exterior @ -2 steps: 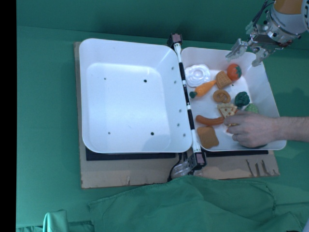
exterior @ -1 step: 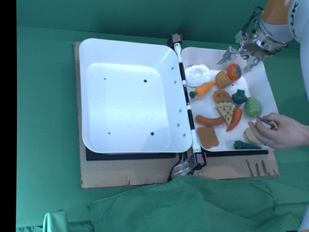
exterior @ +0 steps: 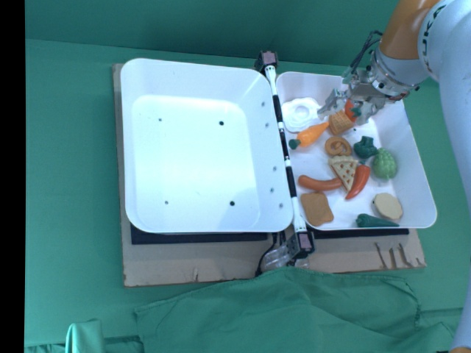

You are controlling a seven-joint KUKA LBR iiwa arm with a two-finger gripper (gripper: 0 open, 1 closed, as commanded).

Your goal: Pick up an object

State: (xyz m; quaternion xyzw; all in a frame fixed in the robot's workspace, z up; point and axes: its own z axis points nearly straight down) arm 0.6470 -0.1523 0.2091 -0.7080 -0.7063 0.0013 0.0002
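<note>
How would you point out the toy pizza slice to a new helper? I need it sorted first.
Look in the right bin, the one crowded with toy food. Near its middle lies the pizza slice, just below the pretzel and beside the red chili pepper. It is the only flat yellow triangle with red dots.

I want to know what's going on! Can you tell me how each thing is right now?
End effector: low in the right bin, over the toys.
Right bin: holds toy food.
Carrot: lying down.
Sausage: lying flat.
Pizza slice: lying flat.
</note>
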